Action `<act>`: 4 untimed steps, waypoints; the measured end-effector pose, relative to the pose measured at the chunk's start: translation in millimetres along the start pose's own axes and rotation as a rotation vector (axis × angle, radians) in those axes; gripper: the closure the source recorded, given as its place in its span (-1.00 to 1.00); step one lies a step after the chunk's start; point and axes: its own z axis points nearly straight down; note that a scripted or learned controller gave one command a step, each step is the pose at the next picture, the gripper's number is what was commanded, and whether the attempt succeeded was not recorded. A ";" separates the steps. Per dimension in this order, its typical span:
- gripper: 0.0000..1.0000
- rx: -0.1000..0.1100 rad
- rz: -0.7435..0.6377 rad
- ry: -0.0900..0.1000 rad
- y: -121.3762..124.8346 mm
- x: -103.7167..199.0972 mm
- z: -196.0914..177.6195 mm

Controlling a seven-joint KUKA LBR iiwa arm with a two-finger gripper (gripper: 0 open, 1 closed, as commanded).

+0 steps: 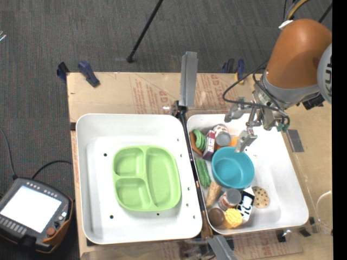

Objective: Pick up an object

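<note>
The left bin carries one item: a green divided plate, flat, roughly centred, well apart from the arm, so not the target for this pass. The right bin holds the pickable clutter, packed along its left wall and toward its front-left corner: green veg pieces near the back-left, a small jar w/ dark lid just beside them, a blue bowl upright near the bin's middle, a long green piece against the left wall, then a cone-like item, a can, a brown round item and a yellow corn-like piece toward the front-left, w/ a cookie lying alone to the right of that pile. The gripper hangs over the bowl's back rim, near the jar; from this slant view the jaw opening can't be read, and nothing is seen between them. Step in hand, as judged: approach and descent onto a target. Recommended procedure: commit to one obj, pref the bowl rim, since it sits directly below and gives a thin edge w/ one side inside and one outside. Descend vertically; avoid the jar and veg pieces adjacent. Risk: a rim grip may tilt the bowl or slip on lift, so close fully before raising, and lift straight. The cookie is an isolated alt but lies flat, hence harder to get under.
</note>
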 end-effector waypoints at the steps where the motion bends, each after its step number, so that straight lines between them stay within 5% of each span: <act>1: -1.00 0.001 -0.098 -0.005 -12.8 36.1 128.9; 2: -1.00 0.004 0.036 -0.009 10.8 75.9 138.4; 4: -1.00 0.001 0.076 0.002 11.5 48.6 141.4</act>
